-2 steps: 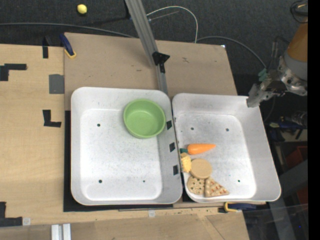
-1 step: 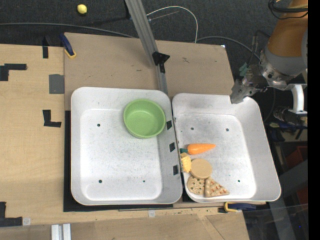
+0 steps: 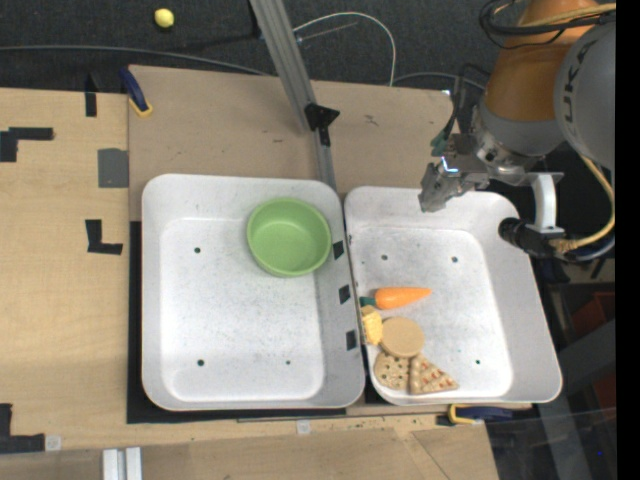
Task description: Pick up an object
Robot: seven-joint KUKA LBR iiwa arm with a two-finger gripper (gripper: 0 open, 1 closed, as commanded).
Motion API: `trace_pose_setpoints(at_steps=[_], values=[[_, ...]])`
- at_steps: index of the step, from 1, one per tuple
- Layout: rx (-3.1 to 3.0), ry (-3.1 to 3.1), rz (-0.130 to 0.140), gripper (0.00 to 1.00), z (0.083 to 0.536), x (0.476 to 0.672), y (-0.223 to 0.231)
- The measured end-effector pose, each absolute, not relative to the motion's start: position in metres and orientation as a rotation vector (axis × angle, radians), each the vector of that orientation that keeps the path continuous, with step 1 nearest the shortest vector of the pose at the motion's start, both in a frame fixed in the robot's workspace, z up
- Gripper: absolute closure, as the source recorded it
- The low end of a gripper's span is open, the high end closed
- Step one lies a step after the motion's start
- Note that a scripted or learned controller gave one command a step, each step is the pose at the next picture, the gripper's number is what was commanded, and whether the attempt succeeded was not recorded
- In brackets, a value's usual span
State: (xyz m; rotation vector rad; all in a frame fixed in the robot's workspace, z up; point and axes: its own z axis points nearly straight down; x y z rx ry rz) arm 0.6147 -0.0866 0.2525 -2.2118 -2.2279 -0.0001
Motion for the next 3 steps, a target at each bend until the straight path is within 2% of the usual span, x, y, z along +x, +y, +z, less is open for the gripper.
trace_pose_setpoints(at_steps=[1, 2, 3], values=[[-2.212, -2.228, -0.001, 1.00, 0.257, 0.615, -0.033], [-2.213, -2.226, 0.003, 1.00, 0.241, 0.617, 0.017], [-2.211, -2.229, -0.001, 1.00, 0.238, 0.632, 0.076]])
